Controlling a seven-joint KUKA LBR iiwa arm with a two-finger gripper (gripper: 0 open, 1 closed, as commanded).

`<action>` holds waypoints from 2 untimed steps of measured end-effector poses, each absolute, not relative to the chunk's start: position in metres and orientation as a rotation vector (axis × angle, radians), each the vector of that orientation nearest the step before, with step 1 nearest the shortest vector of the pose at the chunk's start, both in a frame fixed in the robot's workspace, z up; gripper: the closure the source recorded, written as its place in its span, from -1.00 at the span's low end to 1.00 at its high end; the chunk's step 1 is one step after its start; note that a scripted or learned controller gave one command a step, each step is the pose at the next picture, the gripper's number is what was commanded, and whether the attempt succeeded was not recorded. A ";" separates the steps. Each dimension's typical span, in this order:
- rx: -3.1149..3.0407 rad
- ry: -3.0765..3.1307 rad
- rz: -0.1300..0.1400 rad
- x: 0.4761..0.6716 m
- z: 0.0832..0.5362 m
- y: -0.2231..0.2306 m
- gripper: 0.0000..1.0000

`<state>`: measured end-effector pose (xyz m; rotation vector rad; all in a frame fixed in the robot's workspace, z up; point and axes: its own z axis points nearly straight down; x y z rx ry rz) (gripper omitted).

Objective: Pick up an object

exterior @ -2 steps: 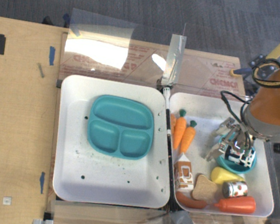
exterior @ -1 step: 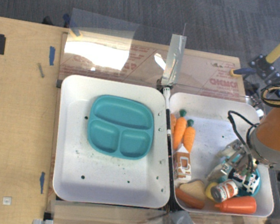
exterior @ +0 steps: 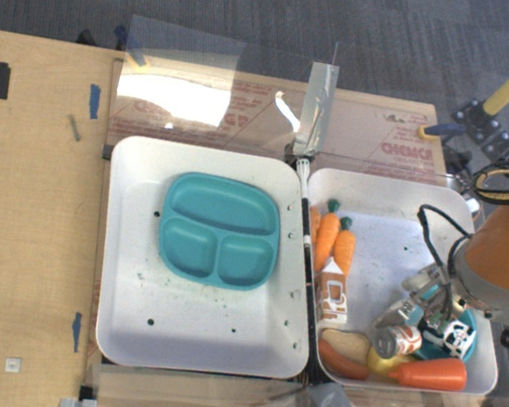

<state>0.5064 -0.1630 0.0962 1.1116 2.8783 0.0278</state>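
We see the tool [exterior: 414, 312] low in the right bin [exterior: 384, 193] over a can [exterior: 397, 341] — its grip we cannot tell — likely placed to pick it from the pile.

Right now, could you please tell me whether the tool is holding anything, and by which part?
It cannot be told. The tool is low in the right bin, against a can and an orange toy.

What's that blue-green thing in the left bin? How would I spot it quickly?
Look at the left white bin. Lying flat in its upper middle is a teal plastic plate with three compartments, one long and two small. Toy food fills the right bin; nothing else shares its colour or size.
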 end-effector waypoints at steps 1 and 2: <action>1.297 2.838 0.018 0.490 0.089 -0.150 -1.00; 1.297 2.832 0.014 0.492 0.098 -0.153 1.00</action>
